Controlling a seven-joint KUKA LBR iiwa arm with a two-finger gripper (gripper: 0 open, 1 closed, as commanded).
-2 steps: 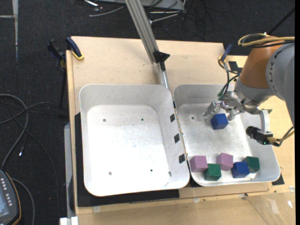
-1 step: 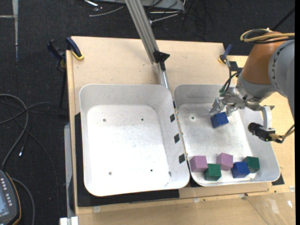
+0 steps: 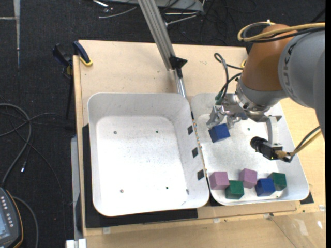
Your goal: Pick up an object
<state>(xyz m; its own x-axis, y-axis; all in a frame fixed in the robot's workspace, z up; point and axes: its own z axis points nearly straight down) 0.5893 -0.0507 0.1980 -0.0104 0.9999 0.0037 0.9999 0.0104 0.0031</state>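
Blue, and sitting just under the fingertips, one block (image 3: 219,133) appears to be pinched in the gripper (image 3: 220,122) over the upper left part of the right bin (image 3: 295,192), though the slanted view makes it hard to be sure the fingers truly close on it. Along that bin's lower edge lie two purple blocks (image 3: 219,179), two green blocks (image 3: 235,189) and another blue cube (image 3: 265,186). To the left lies the left bin (image 3: 103,105).
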